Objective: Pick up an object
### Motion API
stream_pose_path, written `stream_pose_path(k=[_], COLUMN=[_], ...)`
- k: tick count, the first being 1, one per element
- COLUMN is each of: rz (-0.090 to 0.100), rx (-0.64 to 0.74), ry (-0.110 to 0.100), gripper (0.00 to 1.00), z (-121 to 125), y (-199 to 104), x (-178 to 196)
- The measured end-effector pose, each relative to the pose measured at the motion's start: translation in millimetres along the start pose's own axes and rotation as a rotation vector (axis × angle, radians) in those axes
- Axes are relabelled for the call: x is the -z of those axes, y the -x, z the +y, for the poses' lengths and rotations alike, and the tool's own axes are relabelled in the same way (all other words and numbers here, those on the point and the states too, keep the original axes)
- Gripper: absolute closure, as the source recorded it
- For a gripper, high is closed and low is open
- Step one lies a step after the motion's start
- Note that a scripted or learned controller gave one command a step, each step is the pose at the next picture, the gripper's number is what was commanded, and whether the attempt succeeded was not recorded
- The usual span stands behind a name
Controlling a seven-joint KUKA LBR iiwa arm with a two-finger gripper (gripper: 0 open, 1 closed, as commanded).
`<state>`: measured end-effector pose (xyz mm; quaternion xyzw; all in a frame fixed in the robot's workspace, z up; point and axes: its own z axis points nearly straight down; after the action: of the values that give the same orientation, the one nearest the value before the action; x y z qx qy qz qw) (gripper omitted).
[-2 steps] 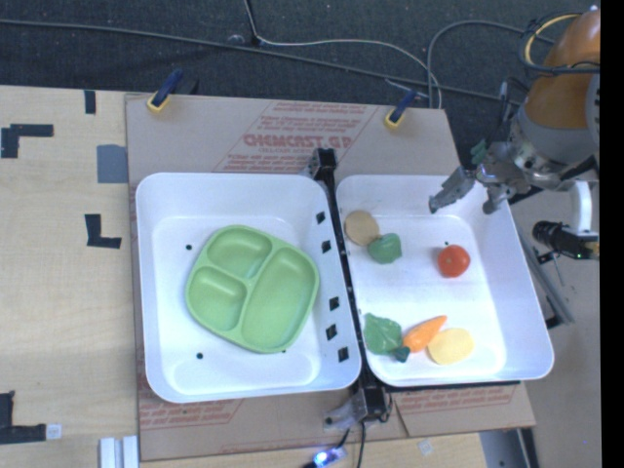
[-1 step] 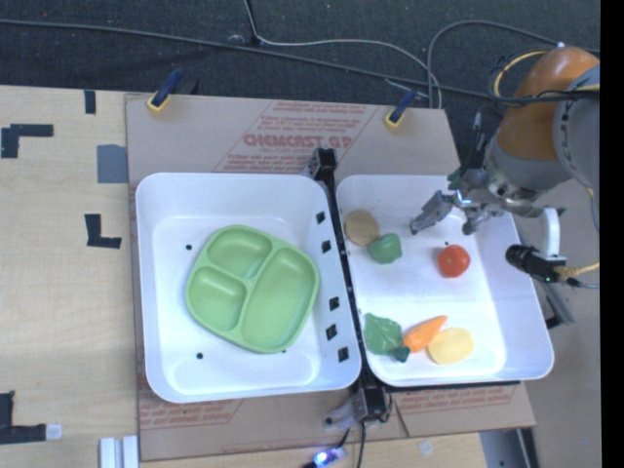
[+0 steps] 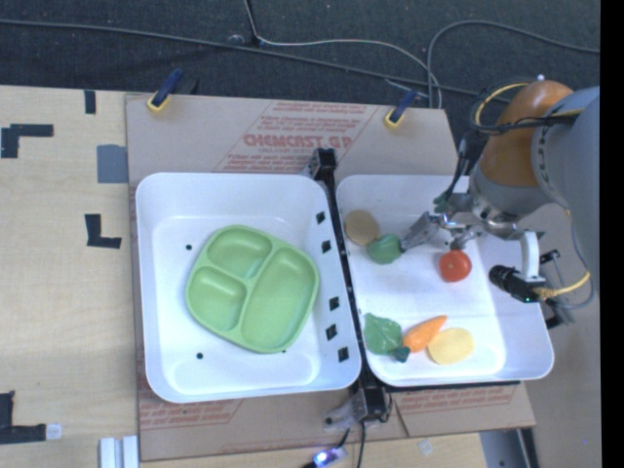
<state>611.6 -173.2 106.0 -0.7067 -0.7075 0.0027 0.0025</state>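
Observation:
My gripper [image 3: 441, 235] hangs over the right bin [image 3: 507, 364], its fingers spread apart with nothing between them. A red tomato [image 3: 454, 265] lies just below and right of the fingertips. A green round piece [image 3: 384, 250] sits to their left, next to a tan round piece [image 3: 361, 226]. Near the bin's front lie a green leafy piece [image 3: 382, 333], an orange carrot [image 3: 425, 332] and a yellow piece [image 3: 449, 345].
The left bin [image 3: 161, 222] holds a green divided plate [image 3: 253, 288]. A black divider [image 3: 336, 261] runs between the bins. The arm's grey body and orange band [image 3: 531, 144] loom over the right bin's far right side. Cables trail behind the bench.

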Motion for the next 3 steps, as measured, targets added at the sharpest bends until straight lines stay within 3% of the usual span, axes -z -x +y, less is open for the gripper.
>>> stream_pose_path(k=[1,2,3], rz=[-0.002,-0.004,0.000], rx=[0.001,0.002,0.000], ry=[0.007,0.011,0.010], gripper=[0.00,1.00,1.00], z=[0,1,3], y=[-1,0,0], x=[-22,-9,33])
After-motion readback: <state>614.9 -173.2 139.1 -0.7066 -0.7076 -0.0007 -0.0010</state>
